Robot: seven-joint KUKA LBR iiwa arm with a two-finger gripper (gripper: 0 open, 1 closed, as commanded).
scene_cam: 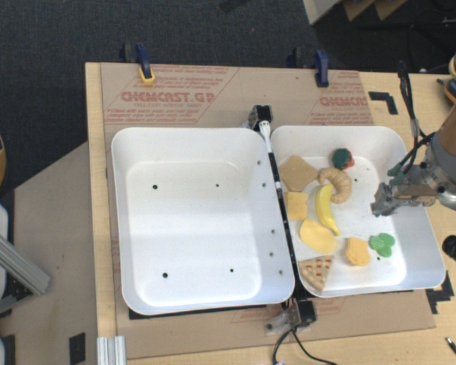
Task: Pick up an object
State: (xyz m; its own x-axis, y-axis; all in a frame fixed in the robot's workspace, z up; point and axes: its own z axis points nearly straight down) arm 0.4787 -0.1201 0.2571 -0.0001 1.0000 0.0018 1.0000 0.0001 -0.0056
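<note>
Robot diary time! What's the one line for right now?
gripper: over right bin, holding nothing | nearest: broccoli | banana: untouched | left bin

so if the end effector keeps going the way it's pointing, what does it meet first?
It points toward the view's left. The end effector sits over the right bin; the first thing in line looks like the croissant, with the banana just beyond. Its height is unclear, so it may pass above them.
</note>
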